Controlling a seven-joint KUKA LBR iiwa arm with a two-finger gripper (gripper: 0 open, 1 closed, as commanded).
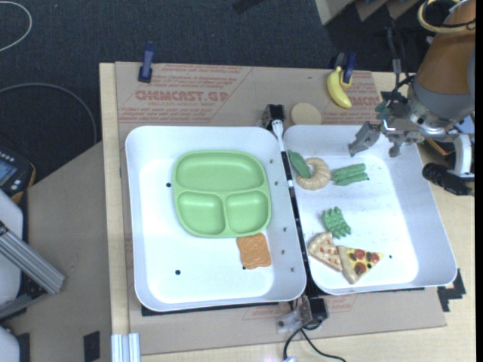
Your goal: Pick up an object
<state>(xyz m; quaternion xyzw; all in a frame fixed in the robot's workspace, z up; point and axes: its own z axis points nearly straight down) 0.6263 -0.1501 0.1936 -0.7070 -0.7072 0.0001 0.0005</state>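
My gripper [377, 142] hangs over the far part of the right bin [423, 225], its two fingers spread open with nothing between them. Just below it in the bin lies a green bean pod [349, 175]. To the left of that, a beige dough ring [315, 174] has a dark green leaf [298, 161] resting on it. Lower in the bin sit a green broccoli piece [335, 221] and two pizza slices [326, 251] [361, 261].
The left bin [147, 225] holds a green divided plate [223, 193] and a piece of toast [255, 250]. Behind the bins, on the cardboard, lie a yellow banana [339, 89] and a round beige disc [306, 114]. Blue clamps stand at the back edge.
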